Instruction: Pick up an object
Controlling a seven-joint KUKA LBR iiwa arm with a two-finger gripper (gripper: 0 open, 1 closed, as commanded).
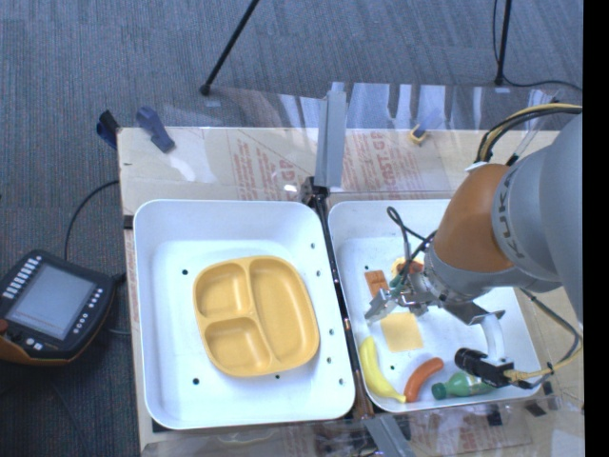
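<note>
Two white bins (152,255), one yellow divided plate (255,314), one banana (377,371), one sausage (422,378), one cheese slice (402,331)

Glossy white plastic bins (162,255); a smooth matt yellow plastic tray (255,314); rough grey carpet (95,55); shiny clear sheeting (381,103) behind.

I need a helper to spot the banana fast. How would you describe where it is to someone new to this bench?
Look at the right-hand white bin, the one the arm reaches into. Go to its near left corner: the banana lies there along the left wall, beside the red sausage. It is the one long, curved yellow piece; the flat yellow cheese slice above it is square.
</note>
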